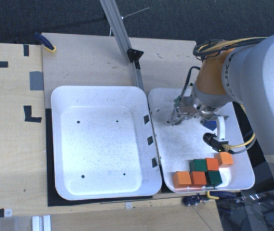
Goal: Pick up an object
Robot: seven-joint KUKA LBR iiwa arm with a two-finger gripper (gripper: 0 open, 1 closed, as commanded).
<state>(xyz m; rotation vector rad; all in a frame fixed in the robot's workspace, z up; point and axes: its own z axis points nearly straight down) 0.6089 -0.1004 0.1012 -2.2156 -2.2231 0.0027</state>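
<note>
Camera view, looking down on the bench: the grey arm (254, 76), its orange band (209, 78) showing above the wrist, reached in from the right. It held the gripper (176, 118) low over the far half of the right bin (173, 150), towards that bin's left wall. Whether the gripper was open or closed could not be told from this angle.

The blocks lay well apart from the gripper, crowded into the right bin's near corner. An orange block (181, 178) sat at the left end of the cluster, with a second orange block (199, 178) just beside it. A green block (199, 165) sat directly behind that one. A dark green block (214, 177) closed the front row on the right, with a third orange block (212, 163) behind it. A fourth orange block (226, 159) lay nearest the bin's right wall. A small blue piece (209, 125) showed just beside the wrist, in the same bin.

The left bin (98, 143) sat side by side with the right one. A metal pole (119, 25) slanted across the far side of the bench, and a blue-and-yellow clamp (45, 42) rested at the board's far left corner.
</note>
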